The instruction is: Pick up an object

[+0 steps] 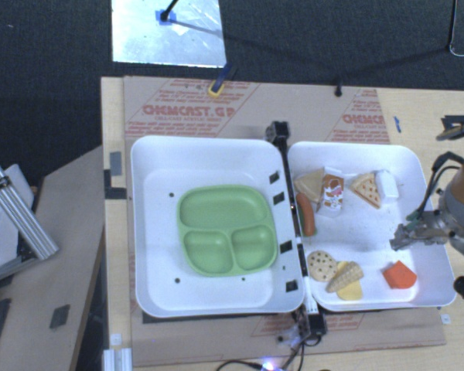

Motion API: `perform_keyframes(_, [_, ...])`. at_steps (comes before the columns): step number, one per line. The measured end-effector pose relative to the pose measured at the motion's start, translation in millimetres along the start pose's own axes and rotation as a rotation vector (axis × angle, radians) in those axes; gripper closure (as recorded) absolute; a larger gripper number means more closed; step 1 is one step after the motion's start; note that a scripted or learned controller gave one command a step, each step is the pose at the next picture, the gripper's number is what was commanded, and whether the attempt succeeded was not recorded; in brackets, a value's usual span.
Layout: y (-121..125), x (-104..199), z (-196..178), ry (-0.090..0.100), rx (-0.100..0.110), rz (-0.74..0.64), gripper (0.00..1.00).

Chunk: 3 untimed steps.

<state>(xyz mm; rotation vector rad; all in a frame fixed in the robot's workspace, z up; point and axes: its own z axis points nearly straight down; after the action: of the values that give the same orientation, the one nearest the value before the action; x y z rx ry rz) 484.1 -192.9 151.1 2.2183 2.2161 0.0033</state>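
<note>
Lower edge first: dark cable ends and a connector (pixel 308 327) sit at the bottom centre of the frame, just below the seam between the two bins. Left shallow white bin (pixel 151 207) holds a pale green three-compartment plastic tray (pixel 226 230), roughly centred. Right shallow white bin (pixel 417 168) holds the toy food — a round tan cookie with dark chips (pixel 321 264) at lower left, a tan-and-yellow wedge piece (pixel 346 279) just right of it and touching it, an orange-red block (pixel 400 275) at lower right, a red sausage-shaped piece (pixel 306 214) along the left wall, a tan bread-like triangle (pixel 310 184) above it, a small red-and-white carton (pixel 332 192) just beside that, and a triangular pizza-like slice (pixel 366 189) at upper centre, with a small white piece (pixel 386 184) beside it.

Two-finger gripper (pixel 406 236) is at the right side of the right bin, over bare floor, pointing toward frame left. Orange-red block lies just below the gripper tips and slightly right — near, apart, nothing between the fingers. Finger spacing: cannot tell, too dark and blurred at this angle.

Grey arm (pixel 460 215) enters from the right edge, low over the bin's right rim, wrist roughly level with cables looping above it.
</note>
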Motion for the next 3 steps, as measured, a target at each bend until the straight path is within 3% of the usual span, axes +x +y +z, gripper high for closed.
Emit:
perform_keyframes(2, [1.6, -3.8, -75.3, 0.000, 0.000, -0.005, 1.00])
perform_keyframes(3, [37.8, 38.1, -85.6, 0.002, 0.001, -0.010, 1.00])
